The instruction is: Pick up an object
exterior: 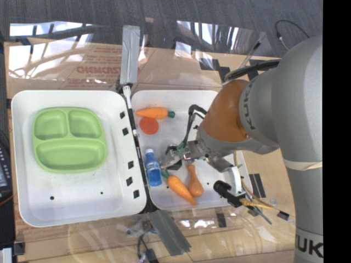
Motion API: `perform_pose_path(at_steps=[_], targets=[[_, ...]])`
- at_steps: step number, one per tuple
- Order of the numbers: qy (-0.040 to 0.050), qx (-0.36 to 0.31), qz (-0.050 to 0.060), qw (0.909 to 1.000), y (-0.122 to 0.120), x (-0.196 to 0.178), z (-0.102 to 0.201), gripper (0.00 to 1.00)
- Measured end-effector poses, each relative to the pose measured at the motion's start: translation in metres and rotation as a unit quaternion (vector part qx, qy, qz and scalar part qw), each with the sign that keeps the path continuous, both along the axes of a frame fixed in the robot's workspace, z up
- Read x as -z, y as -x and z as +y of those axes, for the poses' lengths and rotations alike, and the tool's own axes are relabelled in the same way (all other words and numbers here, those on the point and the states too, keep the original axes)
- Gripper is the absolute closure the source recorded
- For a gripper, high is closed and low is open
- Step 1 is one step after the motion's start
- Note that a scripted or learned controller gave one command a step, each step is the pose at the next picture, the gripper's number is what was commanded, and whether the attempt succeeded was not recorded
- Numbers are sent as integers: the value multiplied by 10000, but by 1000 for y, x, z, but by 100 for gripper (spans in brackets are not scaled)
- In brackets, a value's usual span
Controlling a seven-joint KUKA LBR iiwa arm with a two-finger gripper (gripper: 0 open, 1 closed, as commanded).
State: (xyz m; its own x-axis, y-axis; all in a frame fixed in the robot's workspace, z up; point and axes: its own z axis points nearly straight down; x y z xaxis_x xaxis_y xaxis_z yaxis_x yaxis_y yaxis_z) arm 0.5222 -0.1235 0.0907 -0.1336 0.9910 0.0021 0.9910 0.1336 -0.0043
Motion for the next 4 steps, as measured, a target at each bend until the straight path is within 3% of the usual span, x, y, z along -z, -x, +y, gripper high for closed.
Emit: perform_pose_path(at_steps=[1, 2, 3, 4], targets=[[7, 296, -4, 9996, -36, 0, 4, 0], [6, 278, 10, 9996, -36, -9, 5, 100], [1, 855, 4, 9963, -27, -1, -14, 100], [7, 615, -22, 9981, -45, -125, 28, 100]])
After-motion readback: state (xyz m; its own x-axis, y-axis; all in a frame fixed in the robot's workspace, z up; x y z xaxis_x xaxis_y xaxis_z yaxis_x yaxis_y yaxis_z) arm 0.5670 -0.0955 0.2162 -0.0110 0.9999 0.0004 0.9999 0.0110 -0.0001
